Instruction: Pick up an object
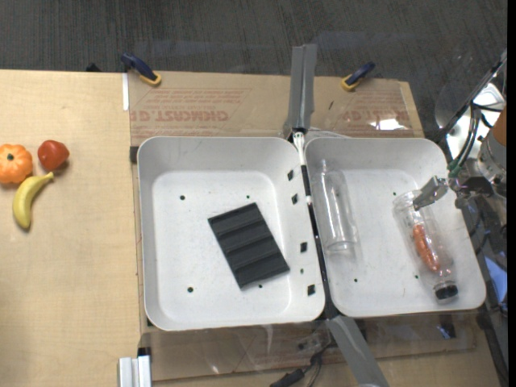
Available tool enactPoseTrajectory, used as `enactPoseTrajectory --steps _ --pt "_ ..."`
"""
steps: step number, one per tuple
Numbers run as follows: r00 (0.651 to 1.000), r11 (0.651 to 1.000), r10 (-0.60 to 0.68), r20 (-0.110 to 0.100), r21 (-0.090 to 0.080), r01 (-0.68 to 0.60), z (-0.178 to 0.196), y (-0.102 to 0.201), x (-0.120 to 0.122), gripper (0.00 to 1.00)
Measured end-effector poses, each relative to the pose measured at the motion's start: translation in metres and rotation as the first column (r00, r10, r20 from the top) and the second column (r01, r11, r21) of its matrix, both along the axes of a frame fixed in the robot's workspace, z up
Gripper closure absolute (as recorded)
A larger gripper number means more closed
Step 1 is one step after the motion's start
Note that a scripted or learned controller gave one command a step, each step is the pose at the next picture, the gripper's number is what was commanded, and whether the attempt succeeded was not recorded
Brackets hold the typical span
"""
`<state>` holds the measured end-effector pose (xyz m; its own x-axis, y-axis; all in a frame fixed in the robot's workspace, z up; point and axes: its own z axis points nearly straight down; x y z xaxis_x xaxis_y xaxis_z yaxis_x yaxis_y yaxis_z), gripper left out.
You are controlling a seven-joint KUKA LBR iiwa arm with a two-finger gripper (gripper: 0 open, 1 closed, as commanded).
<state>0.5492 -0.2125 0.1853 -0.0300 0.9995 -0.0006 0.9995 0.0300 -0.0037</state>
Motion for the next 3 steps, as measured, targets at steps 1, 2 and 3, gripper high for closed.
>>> enactPoseTrajectory --steps 1,2,3 --pt "0.997 0.997 0.073 0.002 0.001 -0.073 -0.094 0.011 -0.017 0.0" --pt "0.998 0.998 0.07 0.003 0.001 -0.07 -0.084 0.01 -0.017 1.0" --pt "1.0 1.0 -0.008 0.003 0.0 0.008 0.007 0.125 0.009 1.0"
